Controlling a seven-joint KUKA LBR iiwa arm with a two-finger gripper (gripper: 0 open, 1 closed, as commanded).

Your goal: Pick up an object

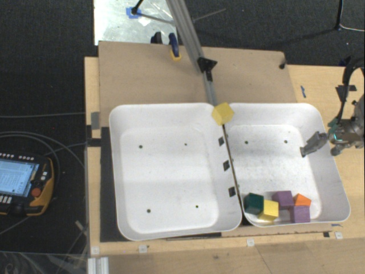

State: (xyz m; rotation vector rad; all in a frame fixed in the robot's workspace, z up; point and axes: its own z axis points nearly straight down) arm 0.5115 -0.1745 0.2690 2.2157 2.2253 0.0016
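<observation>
Nearest you, in the front corner of the right bin (319, 124), you have a tight cluster of small matte blocks: a dark green cube (254, 202), a yellow cube (270, 209), two purple cubes (283, 198) (300, 213) and an orange piece (302, 199), touching one another. Further back, at the bin's right rim, your gripper (325, 142) hangs over the smooth white plastic with nothing visible between its fingers; you cannot tell from here how far apart they stand. The left bin (122, 153) has the same shallow, round-cornered shape. Farthest off, a yellow cube (222, 113) sits atop the rim where both bins meet.
</observation>
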